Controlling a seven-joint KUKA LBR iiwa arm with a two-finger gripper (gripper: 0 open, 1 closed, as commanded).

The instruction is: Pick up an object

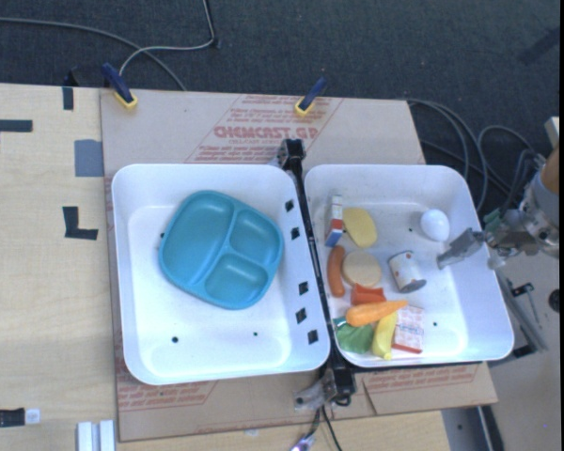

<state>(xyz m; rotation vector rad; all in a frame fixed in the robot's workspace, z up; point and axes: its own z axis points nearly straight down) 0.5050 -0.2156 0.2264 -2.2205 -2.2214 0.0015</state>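
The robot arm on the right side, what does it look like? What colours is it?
The arm comes in from the right edge, grey and metallic, with a bit of orange near the top by the edge. Its claw is a slim grey piece poking over the rim of the right bin. Dark cables loop on the floor beside it.

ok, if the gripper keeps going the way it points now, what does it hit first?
Likely the small grey metal can in the right bin: the gripper points left and slightly down the view toward it. Its height is unclear from this one view, so it could pass above.
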